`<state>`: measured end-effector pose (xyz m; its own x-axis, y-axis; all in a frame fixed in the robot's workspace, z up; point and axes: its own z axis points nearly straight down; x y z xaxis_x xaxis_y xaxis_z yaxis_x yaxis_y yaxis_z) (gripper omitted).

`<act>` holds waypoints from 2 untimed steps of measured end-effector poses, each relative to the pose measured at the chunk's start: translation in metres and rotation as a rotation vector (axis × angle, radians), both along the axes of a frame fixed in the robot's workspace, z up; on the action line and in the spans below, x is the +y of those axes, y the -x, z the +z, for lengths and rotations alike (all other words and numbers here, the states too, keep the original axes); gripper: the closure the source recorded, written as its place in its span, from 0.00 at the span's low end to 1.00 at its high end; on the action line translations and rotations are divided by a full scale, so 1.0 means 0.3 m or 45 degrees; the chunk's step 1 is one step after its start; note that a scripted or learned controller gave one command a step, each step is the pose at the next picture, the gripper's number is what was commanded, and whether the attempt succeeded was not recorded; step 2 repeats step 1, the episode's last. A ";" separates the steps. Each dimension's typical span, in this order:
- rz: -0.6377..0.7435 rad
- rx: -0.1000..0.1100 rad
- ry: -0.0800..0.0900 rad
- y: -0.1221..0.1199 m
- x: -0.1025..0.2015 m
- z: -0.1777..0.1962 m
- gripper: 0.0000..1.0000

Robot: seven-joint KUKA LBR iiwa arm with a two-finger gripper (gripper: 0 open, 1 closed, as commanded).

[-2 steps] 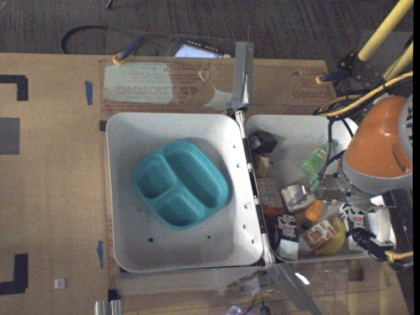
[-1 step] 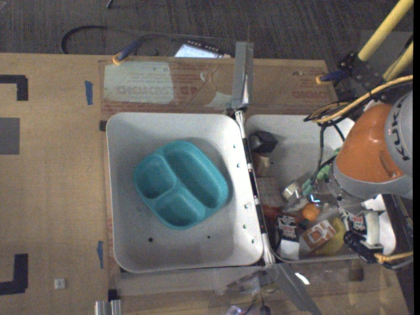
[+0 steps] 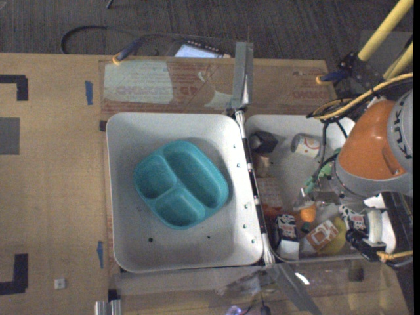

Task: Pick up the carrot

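The left bin contains one teal divided plate, lying flat near its centre. The right bin contains a black object, a white cup on its side, small printed cartons and what appears to be the carrot, orange, near the front wall. The arm overhangs this bin; the state of the jaws cannot be determined.

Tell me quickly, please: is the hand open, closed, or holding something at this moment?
Hand: cannot be told. It sits low in the right bin, just above the carrot, with the arm covering it.
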<state>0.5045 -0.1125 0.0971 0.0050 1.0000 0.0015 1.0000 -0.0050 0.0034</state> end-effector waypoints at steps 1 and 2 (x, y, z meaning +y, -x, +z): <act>0.114 0.006 0.002 -0.165 0.249 0.454 1.00; 0.114 0.006 0.002 -0.165 0.249 0.454 1.00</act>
